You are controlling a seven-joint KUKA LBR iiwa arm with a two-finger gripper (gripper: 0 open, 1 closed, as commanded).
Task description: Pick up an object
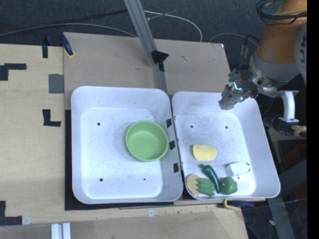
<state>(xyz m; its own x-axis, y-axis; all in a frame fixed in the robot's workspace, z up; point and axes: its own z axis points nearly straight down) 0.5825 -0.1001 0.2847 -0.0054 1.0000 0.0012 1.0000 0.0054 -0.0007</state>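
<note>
The gripper (pixel 229 99), its grip state unclear, hovers far from the yellow block (pixel 204 153), which likely handles light, best pinched across its sides.

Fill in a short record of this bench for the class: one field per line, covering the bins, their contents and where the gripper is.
left bin: holds a green bowl
right bin: items gathered at its near end
yellow piece: lying apart from the others
white object: near right corner
green items: clustered at the near edge
gripper: over the right bin's far right corner, holding nothing visible
</note>
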